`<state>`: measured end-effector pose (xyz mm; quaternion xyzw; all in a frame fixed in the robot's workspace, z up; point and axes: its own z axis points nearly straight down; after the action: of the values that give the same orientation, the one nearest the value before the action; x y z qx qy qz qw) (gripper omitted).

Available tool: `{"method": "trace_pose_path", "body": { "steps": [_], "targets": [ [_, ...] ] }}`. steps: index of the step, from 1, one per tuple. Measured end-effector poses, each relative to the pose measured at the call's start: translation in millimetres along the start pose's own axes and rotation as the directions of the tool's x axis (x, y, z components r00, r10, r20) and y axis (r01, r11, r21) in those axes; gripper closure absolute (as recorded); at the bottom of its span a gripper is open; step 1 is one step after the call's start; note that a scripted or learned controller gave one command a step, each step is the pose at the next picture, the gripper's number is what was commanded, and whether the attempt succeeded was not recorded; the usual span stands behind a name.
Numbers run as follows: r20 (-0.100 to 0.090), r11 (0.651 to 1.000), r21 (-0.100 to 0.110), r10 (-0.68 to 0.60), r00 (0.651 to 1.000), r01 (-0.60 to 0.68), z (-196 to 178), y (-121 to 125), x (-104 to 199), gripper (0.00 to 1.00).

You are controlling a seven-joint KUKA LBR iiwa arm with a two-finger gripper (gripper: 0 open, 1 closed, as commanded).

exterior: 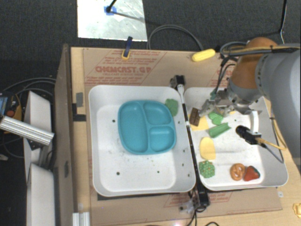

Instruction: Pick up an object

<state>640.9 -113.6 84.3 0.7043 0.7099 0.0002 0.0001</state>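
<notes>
Several small toy foods lay in the right white bin [277, 175]: a green wedge-shaped piece [218, 129], a smaller green piece [216, 118] just above it, a pale yellow oval [207, 148], a green bumpy broccoli-like lump [207, 169], a brown pretzel [237, 171] and a red strawberry [252, 173]. The gripper [217, 105] hung low over the two green pieces; whether it was open or closed could not be told. The step looked like the approach before a grasp. Next would be a short descent and a squeeze on one green piece. The left white bin [103, 173] held a blue sectioned plastic tray [146, 126].
</notes>
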Motion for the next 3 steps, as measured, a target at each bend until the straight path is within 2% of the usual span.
{"method": "trace_pose_path", "body": {
  "steps": [1, 2, 3],
  "targets": [
    [0.001, 1.000, -0.001, 0.007, 1.000, -0.007, -31.7, -23.1, -5.5, 0.00],
    [0.001, 1.000, 0.001, 0.008, 1.000, -0.008, 1.1, -37.4, -26.5, 0.00],
    [0.000, 1.000, 0.002, 0.007, 1.000, -0.007, 0.2, -66.8, -8.2, 0.00]
  ]
}}
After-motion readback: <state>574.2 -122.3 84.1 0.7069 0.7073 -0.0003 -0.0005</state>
